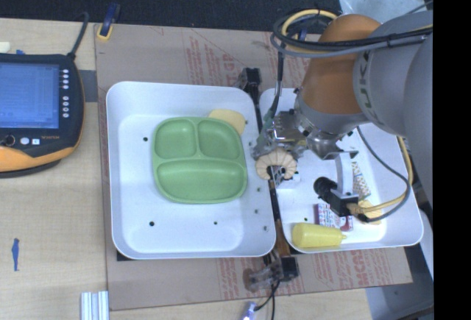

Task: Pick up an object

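I see the left bin (118, 164) holding a green divided plate (199, 160), with a pale yellow piece (228, 118) at the plate's far right corner. The right bin (397, 234) holds a ridged tan object (278, 162) by its left wall, and a yellow lump (316, 235) and a printed packet (335, 217) near the front. The tool (274, 136) sits just above the ridged tan object; clenched or released, I cannot tell.
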Controlling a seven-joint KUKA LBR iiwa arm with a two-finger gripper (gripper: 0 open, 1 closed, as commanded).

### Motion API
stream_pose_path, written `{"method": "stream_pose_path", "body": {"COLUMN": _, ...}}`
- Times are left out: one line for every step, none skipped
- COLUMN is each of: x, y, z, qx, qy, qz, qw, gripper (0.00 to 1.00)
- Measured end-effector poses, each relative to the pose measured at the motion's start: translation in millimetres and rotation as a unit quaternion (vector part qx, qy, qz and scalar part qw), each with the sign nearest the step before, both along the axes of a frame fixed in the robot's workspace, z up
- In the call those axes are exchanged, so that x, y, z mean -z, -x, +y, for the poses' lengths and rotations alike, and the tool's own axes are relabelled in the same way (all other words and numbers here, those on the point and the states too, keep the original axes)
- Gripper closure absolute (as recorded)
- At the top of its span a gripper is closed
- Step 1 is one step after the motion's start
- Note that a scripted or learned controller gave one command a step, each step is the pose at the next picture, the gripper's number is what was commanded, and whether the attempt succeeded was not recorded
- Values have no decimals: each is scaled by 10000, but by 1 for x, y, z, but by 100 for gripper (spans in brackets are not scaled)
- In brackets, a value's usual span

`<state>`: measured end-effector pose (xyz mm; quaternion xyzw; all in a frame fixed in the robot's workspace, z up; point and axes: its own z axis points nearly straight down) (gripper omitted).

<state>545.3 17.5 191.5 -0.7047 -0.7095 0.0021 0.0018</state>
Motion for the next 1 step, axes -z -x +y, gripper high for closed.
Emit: {"method": "stream_pose_path", "body": {"x": -10, "y": 0, "z": -1, "qx": -14, "qy": 0, "qz": 11, "qw": 10000, "gripper": 100}}
